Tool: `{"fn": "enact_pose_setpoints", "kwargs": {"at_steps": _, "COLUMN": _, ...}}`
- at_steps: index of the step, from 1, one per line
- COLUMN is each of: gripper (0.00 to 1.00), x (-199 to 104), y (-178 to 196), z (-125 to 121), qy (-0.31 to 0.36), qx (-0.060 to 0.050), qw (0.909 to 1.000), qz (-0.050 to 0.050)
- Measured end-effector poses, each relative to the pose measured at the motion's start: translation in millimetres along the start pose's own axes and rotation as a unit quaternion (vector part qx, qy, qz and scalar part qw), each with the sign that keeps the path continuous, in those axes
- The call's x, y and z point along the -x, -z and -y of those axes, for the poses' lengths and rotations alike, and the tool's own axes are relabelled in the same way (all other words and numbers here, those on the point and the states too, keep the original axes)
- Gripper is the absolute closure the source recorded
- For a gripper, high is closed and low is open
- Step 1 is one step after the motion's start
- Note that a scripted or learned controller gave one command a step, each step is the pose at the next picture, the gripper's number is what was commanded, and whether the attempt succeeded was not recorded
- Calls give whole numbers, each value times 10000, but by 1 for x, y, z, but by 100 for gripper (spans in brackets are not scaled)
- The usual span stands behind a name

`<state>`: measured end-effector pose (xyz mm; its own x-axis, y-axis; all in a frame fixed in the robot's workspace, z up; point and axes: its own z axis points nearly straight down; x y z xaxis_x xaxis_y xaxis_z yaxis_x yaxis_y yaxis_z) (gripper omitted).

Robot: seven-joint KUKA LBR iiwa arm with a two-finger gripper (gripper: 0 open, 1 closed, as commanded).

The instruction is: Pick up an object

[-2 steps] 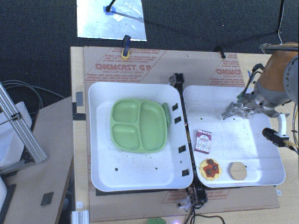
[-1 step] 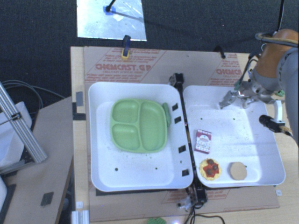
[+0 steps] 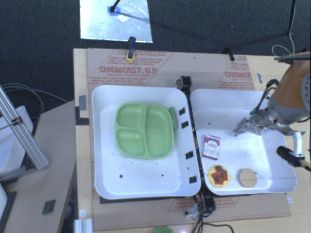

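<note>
Bench surface: a brown board (image 3: 146,67) printed with red lettering lay under both bins, with a yellow-and-blue clamp (image 3: 130,50) at its far edge.
Left bin: the white left bin (image 3: 104,174) held a green divided plate (image 3: 145,130), lying flat near the bin's middle with three compartments facing up.
Divider: a row of black clips (image 3: 187,140) ran along the seam where the two bins met.
Right bin: the white right bin (image 3: 228,103) held three small things, all grouped in its near-left part.
Small carton: a red-and-white carton (image 3: 211,146) lay flat just beside the divider (its printing was too small to read).
Toy pizza: a round yellow disc with red topping (image 3: 218,175) lay near the front wall, just below the carton and apart from it.
Tan disc: a plain round tan piece (image 3: 247,177) rested beside the toy pizza, near but not touching.
Gripper: the gripper (image 3: 244,126) hung over the right bin's bare middle, well apart from the three things; its fingers were spread apart with nothing between them.
Arm: the grey arm (image 3: 291,93) with its orange band entered from the right edge.
</note>
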<state>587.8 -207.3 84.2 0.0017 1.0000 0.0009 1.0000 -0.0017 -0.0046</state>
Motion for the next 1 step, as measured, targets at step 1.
{"fn": "enact_pose_setpoints", "kwargs": {"at_steps": 1, "gripper": 100, "x": -1, "y": 12, "z": -5, "qy": 18, "qx": 50, "qw": 10000, "qz": 13}}
